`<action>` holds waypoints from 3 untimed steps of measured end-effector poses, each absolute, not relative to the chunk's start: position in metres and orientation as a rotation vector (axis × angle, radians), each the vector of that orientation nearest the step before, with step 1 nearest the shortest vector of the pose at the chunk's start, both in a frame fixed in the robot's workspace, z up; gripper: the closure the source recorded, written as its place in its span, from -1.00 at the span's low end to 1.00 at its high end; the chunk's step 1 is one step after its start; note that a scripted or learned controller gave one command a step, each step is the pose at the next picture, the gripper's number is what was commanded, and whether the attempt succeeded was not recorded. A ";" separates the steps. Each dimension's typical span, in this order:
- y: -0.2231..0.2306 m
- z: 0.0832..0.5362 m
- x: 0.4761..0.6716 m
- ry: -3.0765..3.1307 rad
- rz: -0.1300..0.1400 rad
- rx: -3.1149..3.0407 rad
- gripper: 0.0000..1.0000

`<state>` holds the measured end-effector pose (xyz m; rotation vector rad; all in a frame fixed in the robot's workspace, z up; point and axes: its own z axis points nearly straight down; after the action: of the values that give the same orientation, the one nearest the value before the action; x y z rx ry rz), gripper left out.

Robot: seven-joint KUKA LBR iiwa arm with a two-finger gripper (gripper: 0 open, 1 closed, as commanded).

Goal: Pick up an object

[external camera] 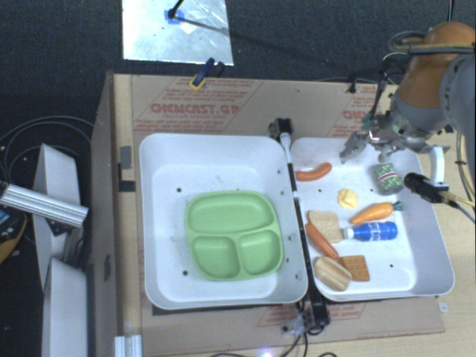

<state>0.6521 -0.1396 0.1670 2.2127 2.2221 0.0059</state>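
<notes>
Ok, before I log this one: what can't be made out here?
- Tool, camera view: small and blurred against the right bin's rim; whether it holds anything can't be told.
- Arm's upper part: cut off by the top-right edge.
- Small green can: label too small to read.
- Pale item at the near end of the bin: the cracker overlaps its edge; identity unclear.

Both white bins [216,155] before me look like smooth, faintly glossy plastic, as does the matt green divided tray [233,234]. The surface [245,103] beneath them looks like printed brown cardboard. My grey arm housing [454,95] looks matt, the orange band [446,39] above it glossy, and the blue bottle [374,232] shiny plastic.
</notes>
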 end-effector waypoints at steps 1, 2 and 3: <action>-0.155 0.084 0.632 2.222 0.000 2.220 -1.00; -0.157 0.084 0.589 2.222 0.000 2.220 -1.00; -0.128 0.084 0.574 2.224 0.001 2.218 -1.00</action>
<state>0.5735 -0.1283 0.0843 2.2180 2.2240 0.0010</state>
